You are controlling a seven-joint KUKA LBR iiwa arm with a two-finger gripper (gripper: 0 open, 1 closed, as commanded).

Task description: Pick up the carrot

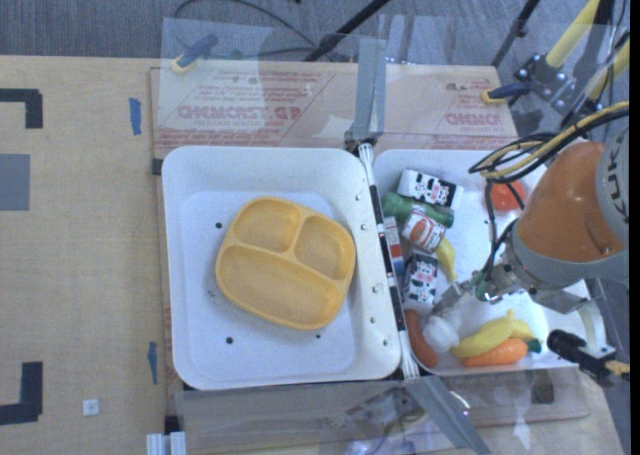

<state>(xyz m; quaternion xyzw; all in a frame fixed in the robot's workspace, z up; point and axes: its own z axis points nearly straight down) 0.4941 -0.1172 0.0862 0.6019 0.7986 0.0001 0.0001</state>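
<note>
The carrot [497,353], orange with a small green tip at its right end, lies along the near edge of the right bin [470,158]. A yellow banana [490,333] lies just behind it, touching it. My gripper [472,292] hangs over the bin's middle, a little above and to the left of the carrot, below the arm's orange band [570,213]. Nothing shows in its grasp.
The right bin also holds two black-and-white cartons [427,187] [422,278], a green item [415,209], a small can [424,232], a red-orange piece [420,340] by the near left corner and a red item [505,195] at the back. The left bin [190,343] carries a yellow divided plate [285,261].
</note>
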